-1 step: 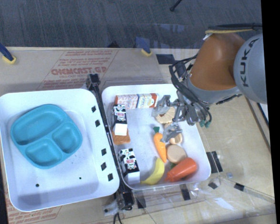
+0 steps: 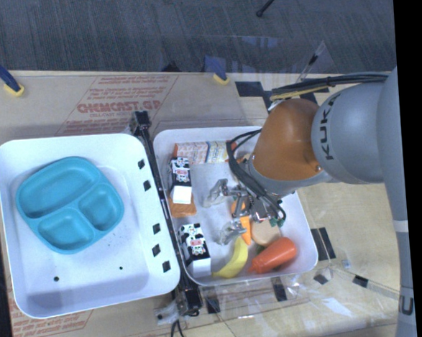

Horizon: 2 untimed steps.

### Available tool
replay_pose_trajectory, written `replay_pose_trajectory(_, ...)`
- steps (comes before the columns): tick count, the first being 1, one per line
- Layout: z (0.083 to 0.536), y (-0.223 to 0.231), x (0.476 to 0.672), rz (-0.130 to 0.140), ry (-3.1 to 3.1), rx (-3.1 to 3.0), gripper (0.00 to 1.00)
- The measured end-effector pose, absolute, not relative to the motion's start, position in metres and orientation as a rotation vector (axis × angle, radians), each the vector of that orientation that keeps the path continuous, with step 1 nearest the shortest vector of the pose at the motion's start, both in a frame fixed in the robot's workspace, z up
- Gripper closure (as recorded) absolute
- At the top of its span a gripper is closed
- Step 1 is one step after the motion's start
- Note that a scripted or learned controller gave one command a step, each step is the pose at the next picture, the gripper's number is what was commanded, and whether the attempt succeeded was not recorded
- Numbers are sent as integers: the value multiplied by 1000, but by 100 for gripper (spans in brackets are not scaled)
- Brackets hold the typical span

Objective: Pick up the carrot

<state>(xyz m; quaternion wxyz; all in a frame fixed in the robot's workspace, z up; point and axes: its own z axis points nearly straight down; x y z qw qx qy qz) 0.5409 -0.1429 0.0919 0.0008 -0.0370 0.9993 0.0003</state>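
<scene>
Risk: arm (image 2: 353,133) crowded right bin (image 2: 301,226); carrot (image 2: 275,254) lay against near wall, touching banana (image 2: 234,260), so closing fingers might catch banana or wall and slip off.
Left bin (image 2: 82,288) held blue divided plate (image 2: 68,203).
Right bin also held small cartons (image 2: 180,172).
Gripper (image 2: 235,209) hovered just above carrot, jaws spread, pinching nothing.

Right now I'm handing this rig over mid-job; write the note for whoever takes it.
Gripper: low inside the right bin, over the food pile; finger state unclear, nothing seen held.
Carrot: lying at the bin's near edge, beside the banana, just below the gripper.
Left bin holds the blue tray.
Done: arm is down in the bin.
Left: grasp the carrot and lift it.
</scene>
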Motion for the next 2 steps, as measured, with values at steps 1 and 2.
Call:
replay_pose_trajectory(1,103,-141,543,0,3135,-131,100)
replay_pose_trajectory(2,136,-109,531,1,3136,-144,100)
